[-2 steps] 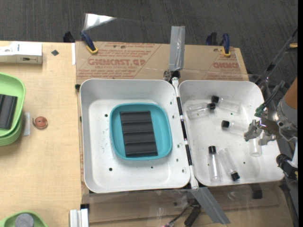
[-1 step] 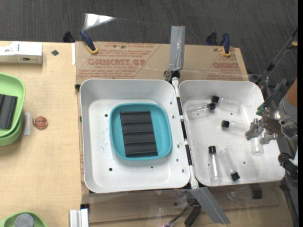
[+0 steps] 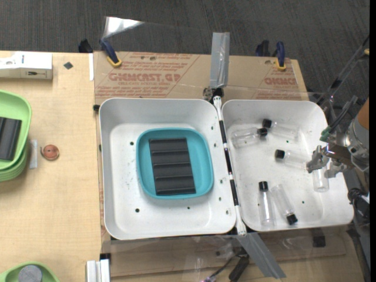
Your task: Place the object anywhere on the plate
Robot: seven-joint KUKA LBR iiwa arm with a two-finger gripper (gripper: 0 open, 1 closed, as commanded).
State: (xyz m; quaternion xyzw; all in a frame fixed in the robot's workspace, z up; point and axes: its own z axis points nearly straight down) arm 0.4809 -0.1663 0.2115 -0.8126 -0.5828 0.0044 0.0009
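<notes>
We see the gripper [image 3: 322, 164] low over the right bin's [image 3: 305, 216] far right rim, where clear black-capped vials [image 3: 267, 201] lie scattered; we cannot tell whether it holds one. The teal plate [image 3: 144, 175] sits centred in the left bin [image 3: 114, 210], offering open room beyond the shared divider [image 3: 225, 157].

Red print on the flat brown cardboard sheet [image 3: 176, 75] behind the two bins: large letters read roughly "GHEMCAST G.P" on the left part, last characters unsure. Smaller red lines above and below that word are too small to read. The same red print repeats on the sheet's right part near the blue-and-yellow clamp [image 3: 280, 56], cut off by the bin rim, reading about "CHEMCA". Small white cardboard box [image 3: 24, 66] at far left carries dark marks, illegible.
</notes>
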